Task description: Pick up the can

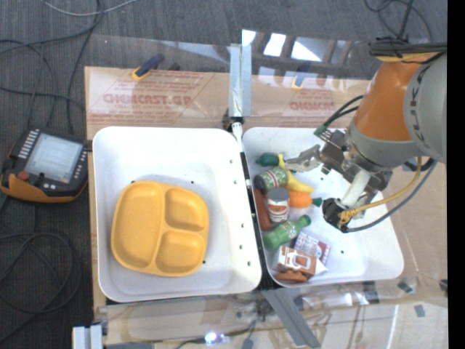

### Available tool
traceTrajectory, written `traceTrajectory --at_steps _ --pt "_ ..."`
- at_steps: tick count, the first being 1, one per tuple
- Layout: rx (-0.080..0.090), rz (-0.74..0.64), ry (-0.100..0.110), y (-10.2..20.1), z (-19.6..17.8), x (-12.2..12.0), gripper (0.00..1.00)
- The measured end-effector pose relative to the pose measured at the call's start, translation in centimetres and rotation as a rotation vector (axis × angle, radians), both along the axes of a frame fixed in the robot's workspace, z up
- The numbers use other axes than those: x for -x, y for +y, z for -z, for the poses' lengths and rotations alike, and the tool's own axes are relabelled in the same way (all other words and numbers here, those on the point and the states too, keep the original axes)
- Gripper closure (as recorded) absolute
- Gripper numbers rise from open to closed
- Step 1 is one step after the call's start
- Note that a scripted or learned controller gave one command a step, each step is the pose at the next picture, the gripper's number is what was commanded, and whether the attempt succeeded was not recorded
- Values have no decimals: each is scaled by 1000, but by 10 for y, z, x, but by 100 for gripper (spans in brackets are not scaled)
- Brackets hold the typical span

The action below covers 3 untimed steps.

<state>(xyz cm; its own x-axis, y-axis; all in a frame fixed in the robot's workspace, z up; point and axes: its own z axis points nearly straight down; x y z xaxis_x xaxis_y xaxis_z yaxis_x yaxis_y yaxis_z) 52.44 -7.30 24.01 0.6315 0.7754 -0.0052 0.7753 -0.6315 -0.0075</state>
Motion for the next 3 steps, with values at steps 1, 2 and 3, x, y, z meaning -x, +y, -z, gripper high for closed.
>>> traceTrajectory --at_steps 1,2,3 --pt "1 31 -1 36 60 -14 0" --pt "-1 -105 -1 50 59 2 0" --pt "2 32 -3 -27 151 -61 0"
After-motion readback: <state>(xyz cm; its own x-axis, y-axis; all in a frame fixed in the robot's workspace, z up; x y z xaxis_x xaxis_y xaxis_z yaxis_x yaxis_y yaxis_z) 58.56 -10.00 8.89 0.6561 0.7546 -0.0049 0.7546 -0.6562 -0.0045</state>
